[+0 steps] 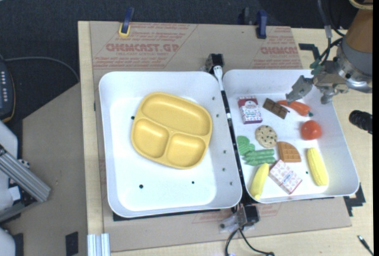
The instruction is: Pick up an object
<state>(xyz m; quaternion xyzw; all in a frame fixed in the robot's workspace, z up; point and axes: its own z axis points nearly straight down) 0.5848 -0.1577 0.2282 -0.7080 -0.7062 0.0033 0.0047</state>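
Carrot [298, 108], small and orange, is seen at upper right of the frame, inside the right bin [349, 173], just beside a brown bar [275, 108] and above a tomato [311, 129]. Claw [309, 88] is positioned directly above the carrot's upper end; fingers look spread, nothing is seen held between them. Carrot is judged to be light, stiff plastic, smooth and likely slippery; a grip across the thicker middle is advised, not the tapered tip. Crowding by the bar could foul one finger. A yellow divided plate [171, 129] is noted in the left bin [115, 130] on the worktop [177, 41].
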